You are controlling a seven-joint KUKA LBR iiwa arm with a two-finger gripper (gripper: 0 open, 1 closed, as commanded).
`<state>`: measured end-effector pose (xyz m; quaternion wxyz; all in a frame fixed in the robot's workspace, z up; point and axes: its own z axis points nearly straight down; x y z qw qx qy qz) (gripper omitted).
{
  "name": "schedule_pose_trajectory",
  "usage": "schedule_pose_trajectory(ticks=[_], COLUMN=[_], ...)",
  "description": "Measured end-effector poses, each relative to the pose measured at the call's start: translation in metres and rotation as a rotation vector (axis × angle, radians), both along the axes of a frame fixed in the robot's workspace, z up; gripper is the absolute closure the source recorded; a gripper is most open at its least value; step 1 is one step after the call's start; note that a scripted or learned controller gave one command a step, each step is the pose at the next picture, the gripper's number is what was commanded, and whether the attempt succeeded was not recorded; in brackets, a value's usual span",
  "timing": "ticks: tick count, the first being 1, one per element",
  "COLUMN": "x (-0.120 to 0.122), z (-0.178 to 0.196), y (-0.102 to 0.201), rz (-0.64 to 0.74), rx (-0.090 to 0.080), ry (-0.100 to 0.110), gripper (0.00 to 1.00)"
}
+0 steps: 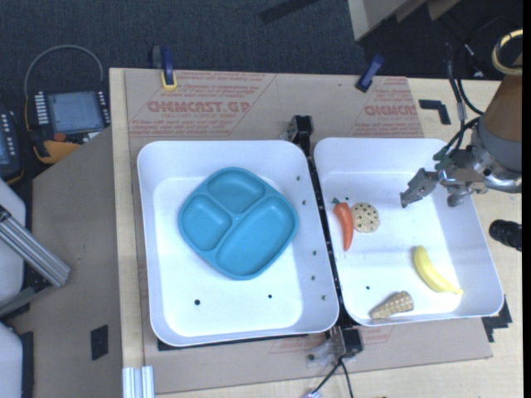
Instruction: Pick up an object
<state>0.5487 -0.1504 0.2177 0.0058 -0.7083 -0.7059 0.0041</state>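
From the fixed camera above the bench, two shallow white bins sit side by side on a pale board printed with reddish lettering. The left bin (166,305) is smooth, glossy plastic with rounded corners, and in it lies a blue divided plate (238,221), a rounded-square moulded tray with three compartments, turned at an angle to the bin's walls.

The right bin (485,264) holds four small things. An orange carrot (344,225), tapered and smooth with a green tip at its upper end, lies close to the bin's left wall. Touching it on the right is a round cookie (364,217), tan and speckled (its surface looks rough). Lower and to the right lies a yellow banana (435,271), curved and glossy, near the bin's right wall. Towards the front edge rests a waffle cone (392,306), beige, ridged and pointed to the left.

The grey arm comes in from the right, its orange band at the picture's right edge. The gripper (433,186) hangs over the upper part of the right bin, with dark fingers (415,192) pointing leftward; nothing is seen between them, though whether they stand apart or together cannot be told. The cookie and carrot lie to its left and slightly lower, apart from it; the banana lies below it, well apart.
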Motion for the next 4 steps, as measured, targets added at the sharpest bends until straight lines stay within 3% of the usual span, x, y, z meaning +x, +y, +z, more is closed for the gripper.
schedule_pose_trajectory(ticks=[1, 3, 4], x=[0.003, -0.017, -0.018], z=[0.008, -0.101, -0.135], y=[0.001, 0.004, 0.004], rz=[0.004, 0.003, 0.003], rx=[-0.003, -0.001, -0.001], ry=[-0.014, -0.012, -0.009], gripper=[0.00, 0.00, 0.00])
